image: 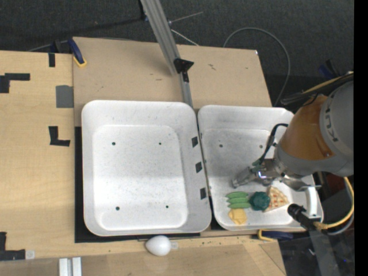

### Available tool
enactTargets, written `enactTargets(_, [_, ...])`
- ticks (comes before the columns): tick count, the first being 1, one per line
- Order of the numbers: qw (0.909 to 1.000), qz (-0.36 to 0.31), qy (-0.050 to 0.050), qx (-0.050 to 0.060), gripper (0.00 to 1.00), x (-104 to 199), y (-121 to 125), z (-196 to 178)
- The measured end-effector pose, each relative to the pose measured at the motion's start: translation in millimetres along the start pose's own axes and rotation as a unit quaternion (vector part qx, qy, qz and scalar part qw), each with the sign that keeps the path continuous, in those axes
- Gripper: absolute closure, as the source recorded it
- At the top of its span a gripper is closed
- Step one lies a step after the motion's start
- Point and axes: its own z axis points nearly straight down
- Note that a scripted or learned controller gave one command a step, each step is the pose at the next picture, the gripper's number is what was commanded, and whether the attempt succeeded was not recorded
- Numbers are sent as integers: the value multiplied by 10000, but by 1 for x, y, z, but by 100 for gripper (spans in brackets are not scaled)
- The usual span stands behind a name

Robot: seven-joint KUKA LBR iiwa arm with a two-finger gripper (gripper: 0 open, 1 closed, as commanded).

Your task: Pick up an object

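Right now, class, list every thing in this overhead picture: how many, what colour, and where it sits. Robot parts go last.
Bins: 2, white; left bin and right bin side by side on the bench.
Green pod-shaped toy: 1, light green, right bin, near front.
Dark green toy: 1, beside the pod.
Yellow toy: 1, right bin front edge.
Waffle-patterned piece: 1, tan, right of the dark green toy.
White egg-shaped object: 1, on the bench in front of the left bin.
Arm: 1, grey and orange, over the right bin.
Gripper: 1, metallic, above the toys.
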Motion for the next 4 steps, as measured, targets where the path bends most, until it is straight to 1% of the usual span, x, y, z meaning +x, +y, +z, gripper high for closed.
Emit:
enactTargets(1, [10000,-3,10,5,100,1,0,-11])
enactTargets(2, [10000,-6,2,-20,100,3,11,-62])
enactTargets(4, [10000,-6,2,-20,100,4,17,-145])
